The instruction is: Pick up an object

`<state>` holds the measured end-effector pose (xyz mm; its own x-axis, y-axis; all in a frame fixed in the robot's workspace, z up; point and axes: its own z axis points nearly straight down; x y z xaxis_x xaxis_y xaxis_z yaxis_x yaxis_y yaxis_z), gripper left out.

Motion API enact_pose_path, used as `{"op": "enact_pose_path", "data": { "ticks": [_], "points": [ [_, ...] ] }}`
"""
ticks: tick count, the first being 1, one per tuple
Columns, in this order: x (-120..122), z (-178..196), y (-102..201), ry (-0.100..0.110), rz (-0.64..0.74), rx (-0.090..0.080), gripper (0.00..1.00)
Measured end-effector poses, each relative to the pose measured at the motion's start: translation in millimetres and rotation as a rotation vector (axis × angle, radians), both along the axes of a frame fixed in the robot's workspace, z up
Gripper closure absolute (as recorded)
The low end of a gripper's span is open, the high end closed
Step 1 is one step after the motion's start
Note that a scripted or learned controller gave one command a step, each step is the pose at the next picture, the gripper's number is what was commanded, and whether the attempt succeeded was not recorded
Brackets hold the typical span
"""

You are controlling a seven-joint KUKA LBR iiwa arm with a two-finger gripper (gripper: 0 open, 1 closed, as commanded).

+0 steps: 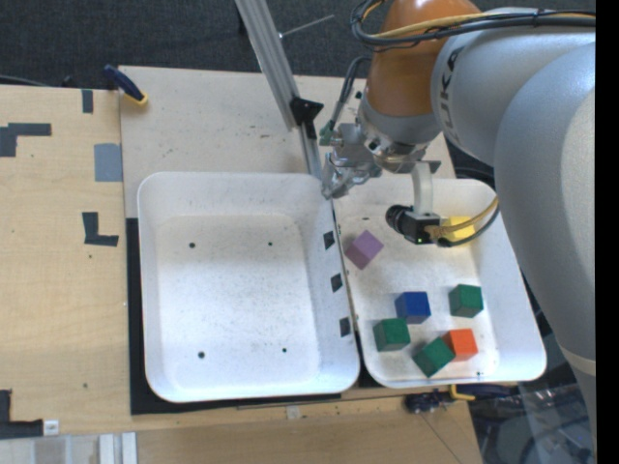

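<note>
Six blocks point(428, 319) below the perhaps empty gripper point(336, 184).

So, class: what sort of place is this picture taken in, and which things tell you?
Probably a robotics lab bench set up for grasping trials. Clues: a grey arm reaching over two white bins, small coloured cubes in the right bin, and tape marks on the bench.

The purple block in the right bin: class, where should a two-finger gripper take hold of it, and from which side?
Probably from above, closing on two opposite flat side faces of the purple block. It lies alone, clear of the other blocks, though near the right bin's inner wall, so turn the gripper to match its skewed faces.
</note>
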<state>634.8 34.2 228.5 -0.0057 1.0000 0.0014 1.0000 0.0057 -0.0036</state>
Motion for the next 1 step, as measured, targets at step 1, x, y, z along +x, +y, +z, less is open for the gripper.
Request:
{"op": "enact_pose_path", "data": {
  "ticks": [1],
  "points": [
    [-14.2,-8.7,52.8,0.000,0.001,0.000,1.00]
  ]
}}
